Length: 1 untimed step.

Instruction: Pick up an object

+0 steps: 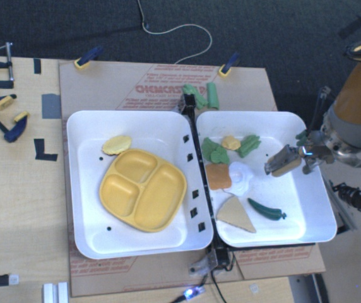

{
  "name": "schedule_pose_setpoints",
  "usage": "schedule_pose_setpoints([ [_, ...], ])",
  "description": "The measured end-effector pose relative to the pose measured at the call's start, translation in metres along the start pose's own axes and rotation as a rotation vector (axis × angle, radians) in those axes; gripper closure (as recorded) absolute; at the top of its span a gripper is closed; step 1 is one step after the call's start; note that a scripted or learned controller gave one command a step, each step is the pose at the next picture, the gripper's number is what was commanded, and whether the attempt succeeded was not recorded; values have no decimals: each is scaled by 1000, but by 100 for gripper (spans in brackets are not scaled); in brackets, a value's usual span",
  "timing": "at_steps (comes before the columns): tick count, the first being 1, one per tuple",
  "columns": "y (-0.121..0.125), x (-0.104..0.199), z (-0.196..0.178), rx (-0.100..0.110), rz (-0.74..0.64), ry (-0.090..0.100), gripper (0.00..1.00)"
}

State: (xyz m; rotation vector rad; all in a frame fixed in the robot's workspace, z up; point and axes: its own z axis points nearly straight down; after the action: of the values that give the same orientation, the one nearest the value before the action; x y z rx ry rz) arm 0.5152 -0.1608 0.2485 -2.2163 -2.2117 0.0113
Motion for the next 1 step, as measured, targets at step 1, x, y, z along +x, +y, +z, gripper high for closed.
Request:
schedule_pose_setpoints([
  [1, 2, 0, -5, -10, -3, -2, 0],
])
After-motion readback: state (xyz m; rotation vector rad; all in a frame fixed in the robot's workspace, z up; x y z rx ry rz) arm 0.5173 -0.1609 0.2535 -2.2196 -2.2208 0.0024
